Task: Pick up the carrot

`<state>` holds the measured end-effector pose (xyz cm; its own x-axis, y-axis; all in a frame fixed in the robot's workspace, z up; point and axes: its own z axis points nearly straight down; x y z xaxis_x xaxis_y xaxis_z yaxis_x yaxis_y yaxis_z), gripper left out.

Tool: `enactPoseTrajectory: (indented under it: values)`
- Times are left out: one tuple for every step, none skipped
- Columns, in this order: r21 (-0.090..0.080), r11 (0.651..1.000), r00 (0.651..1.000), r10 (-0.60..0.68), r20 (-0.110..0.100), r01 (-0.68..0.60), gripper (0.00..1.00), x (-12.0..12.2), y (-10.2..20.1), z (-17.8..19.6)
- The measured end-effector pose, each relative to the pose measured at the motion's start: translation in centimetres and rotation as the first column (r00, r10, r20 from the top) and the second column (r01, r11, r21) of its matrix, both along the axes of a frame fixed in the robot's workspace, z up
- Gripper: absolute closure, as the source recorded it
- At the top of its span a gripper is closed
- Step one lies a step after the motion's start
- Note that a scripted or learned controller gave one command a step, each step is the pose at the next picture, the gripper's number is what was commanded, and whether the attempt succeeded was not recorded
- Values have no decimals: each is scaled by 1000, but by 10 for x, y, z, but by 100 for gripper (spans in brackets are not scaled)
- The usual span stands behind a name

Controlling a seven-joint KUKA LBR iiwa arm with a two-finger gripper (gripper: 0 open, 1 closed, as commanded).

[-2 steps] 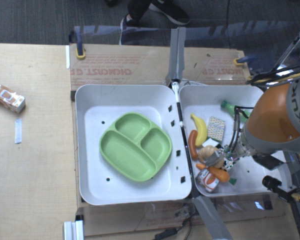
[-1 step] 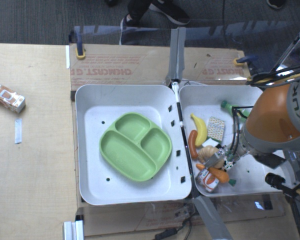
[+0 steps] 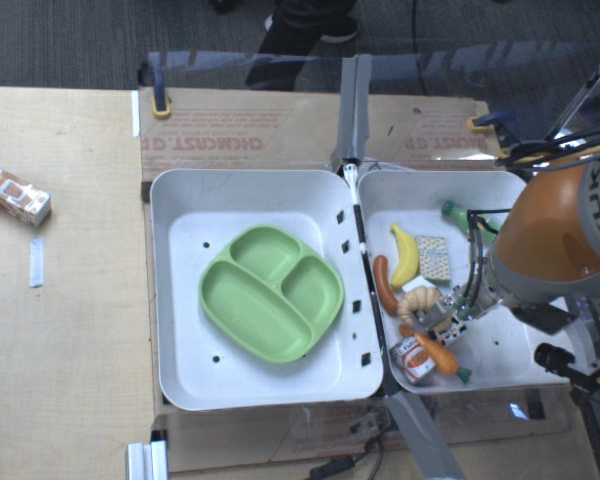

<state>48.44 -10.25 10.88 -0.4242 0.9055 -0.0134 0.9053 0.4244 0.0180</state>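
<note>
The carrot (image 3: 436, 351) is a small orange piece with a green tip, lying near the front of the right bin (image 3: 500, 368) beside a red-and-white can (image 3: 412, 361). My gripper (image 3: 446, 320) hangs low just above and behind the carrot, between it and a croissant (image 3: 418, 300). The arm's orange band hides much of the wrist. Nothing shows between the fingers.
A banana (image 3: 406, 256), a sausage (image 3: 384, 284), a patterned packet (image 3: 434, 258) and a green object (image 3: 456, 212) lie in the right bin. The left bin (image 3: 180, 368) holds a green divided plate (image 3: 270, 293). A small carton (image 3: 18, 198) sits on the bench, far left.
</note>
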Motion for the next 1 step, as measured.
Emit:
enactPoseTrajectory:
  values:
    - [0, 1000, 1000, 0, 0, 0, 0, 0, 0, 0]
